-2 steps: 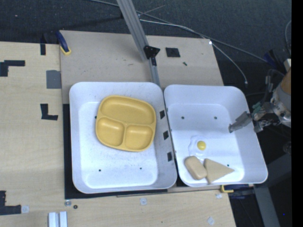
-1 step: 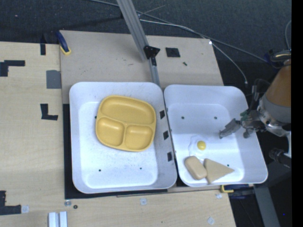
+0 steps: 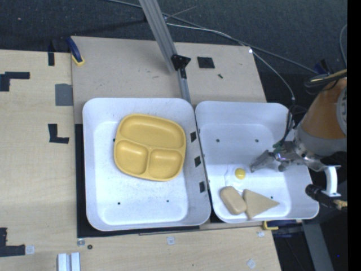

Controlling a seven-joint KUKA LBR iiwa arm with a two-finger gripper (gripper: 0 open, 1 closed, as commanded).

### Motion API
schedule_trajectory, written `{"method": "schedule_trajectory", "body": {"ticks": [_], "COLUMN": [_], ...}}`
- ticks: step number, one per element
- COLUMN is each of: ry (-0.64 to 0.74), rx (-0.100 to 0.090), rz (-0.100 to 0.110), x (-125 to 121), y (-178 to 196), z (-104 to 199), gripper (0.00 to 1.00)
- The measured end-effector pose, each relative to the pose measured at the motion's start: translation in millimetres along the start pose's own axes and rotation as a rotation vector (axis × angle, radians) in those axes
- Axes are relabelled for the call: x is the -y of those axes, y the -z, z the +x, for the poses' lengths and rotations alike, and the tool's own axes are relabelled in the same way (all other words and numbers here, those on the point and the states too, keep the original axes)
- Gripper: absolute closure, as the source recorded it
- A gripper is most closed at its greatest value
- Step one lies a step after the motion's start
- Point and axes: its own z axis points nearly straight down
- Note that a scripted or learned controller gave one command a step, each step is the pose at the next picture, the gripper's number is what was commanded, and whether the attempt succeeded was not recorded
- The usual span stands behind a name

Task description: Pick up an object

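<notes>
The right bin (image 3: pixel 242 114) holds a small yellow ball (image 3: pixel 240 174), a tan rounded block (image 3: pixel 231 200) and a tan wedge (image 3: pixel 259 203) near its front edge. My gripper (image 3: pixel 258 163) reaches in from the right and hangs low over the bin floor, just right of and slightly above the yellow ball. Nothing shows in its grasp. The arm's orange band (image 3: pixel 324 117) is at the right edge.
A yellow divided plate (image 3: pixel 150 147) lies in the left bin (image 3: pixel 96 168). A grey metal pole (image 3: pixel 163 33) slants up from between the bins. Cables run across the dark floor behind the bench.
</notes>
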Motion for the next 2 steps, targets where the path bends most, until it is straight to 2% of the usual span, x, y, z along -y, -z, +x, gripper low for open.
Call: {"method": "schedule_trajectory", "body": {"ticks": [1, 2], "ry": [0.0, 0.0], "rx": [0.003, 0.007], "rz": [-0.007, -0.013], "x": [-1.3, -2.7], "y": [-15.8, -4.5], "z": [-0.7, -1.0], "gripper": [0.0, 1.0]}}
